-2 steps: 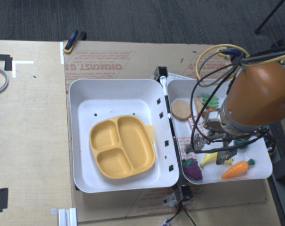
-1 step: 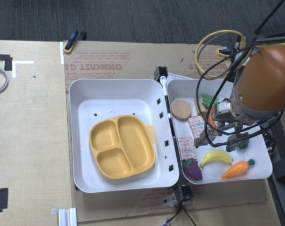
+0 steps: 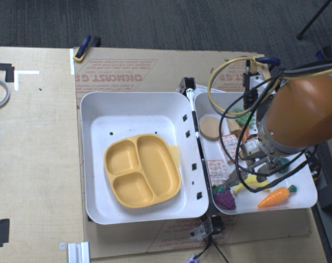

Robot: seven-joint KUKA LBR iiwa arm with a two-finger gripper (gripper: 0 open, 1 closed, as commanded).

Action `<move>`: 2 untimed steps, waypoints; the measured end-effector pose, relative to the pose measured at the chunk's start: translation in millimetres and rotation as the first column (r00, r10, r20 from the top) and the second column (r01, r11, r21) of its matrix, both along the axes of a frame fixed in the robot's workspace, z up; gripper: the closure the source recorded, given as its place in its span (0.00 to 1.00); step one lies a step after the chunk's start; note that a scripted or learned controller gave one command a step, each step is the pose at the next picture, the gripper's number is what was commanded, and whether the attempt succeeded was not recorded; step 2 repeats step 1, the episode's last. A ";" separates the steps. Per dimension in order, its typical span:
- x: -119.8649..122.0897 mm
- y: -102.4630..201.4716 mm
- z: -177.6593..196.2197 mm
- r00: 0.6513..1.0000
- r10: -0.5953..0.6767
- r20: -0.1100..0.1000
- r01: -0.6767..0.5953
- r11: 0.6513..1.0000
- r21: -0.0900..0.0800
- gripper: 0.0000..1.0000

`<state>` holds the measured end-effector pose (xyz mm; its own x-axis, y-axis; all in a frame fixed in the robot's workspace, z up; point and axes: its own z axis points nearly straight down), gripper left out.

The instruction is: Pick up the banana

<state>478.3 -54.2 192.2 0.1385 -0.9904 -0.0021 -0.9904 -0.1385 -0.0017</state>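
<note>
The banana [image 3: 253,183] is a small yellow piece lying near the front of the right bin [image 3: 303,201], between the purple grapes [image 3: 224,198] and the orange carrot [image 3: 275,196]. My gripper [image 3: 247,172] hangs low just above it, under the arm's orange band [image 3: 303,111]. The wrist and a tangle of black and yellow cables cover part of the banana's far side. From this angle I cannot see whether the gripper touches the banana.
The left bin [image 3: 95,147] holds a yellow divided plate [image 3: 142,170]. In the right bin lie a tan round disc [image 3: 210,127], a green item [image 3: 240,116] and small printed packets [image 3: 216,169]. The bins' shared wall [image 3: 198,152] runs just left of the gripper.
</note>
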 end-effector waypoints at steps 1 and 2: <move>0.4 -51.9 -87.1 1.000 0.003 0.003 -0.003 1.000 -0.007 0.00; 0.4 -51.9 -87.1 1.000 0.003 0.003 -0.003 1.000 -0.007 0.00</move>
